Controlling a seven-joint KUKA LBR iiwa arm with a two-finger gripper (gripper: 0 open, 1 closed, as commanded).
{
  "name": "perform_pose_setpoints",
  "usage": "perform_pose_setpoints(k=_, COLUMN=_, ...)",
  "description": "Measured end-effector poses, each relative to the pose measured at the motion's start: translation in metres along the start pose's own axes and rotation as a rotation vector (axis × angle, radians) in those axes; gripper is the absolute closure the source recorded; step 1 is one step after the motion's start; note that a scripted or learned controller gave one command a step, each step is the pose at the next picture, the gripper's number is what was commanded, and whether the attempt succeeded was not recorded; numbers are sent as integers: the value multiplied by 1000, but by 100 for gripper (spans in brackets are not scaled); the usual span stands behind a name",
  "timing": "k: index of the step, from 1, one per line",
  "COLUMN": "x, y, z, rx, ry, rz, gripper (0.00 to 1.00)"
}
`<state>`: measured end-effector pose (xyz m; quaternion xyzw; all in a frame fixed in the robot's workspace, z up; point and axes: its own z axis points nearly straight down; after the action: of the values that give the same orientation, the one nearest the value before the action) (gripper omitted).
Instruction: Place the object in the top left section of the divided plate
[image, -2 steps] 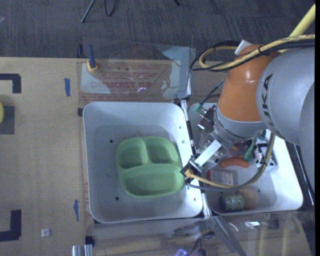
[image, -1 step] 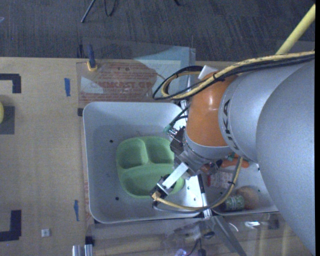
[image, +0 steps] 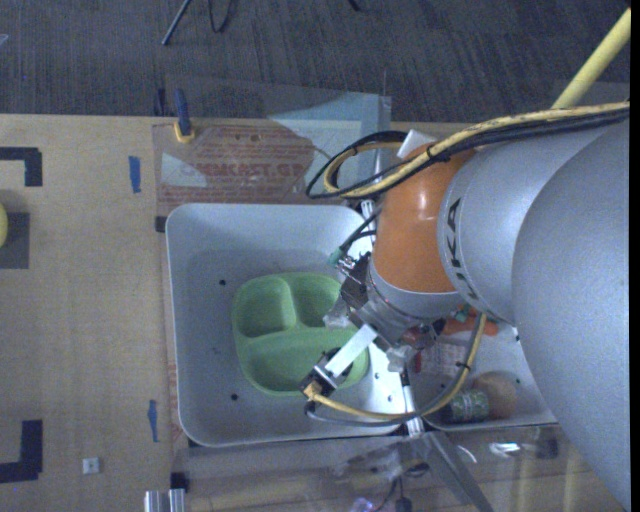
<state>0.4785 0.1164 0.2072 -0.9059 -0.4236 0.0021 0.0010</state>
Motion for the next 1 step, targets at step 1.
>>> perform_pose_setpoints(k=1, x=24, y=14, z=-16, rx=-2, ry=2, rz=-1, gripper=0)
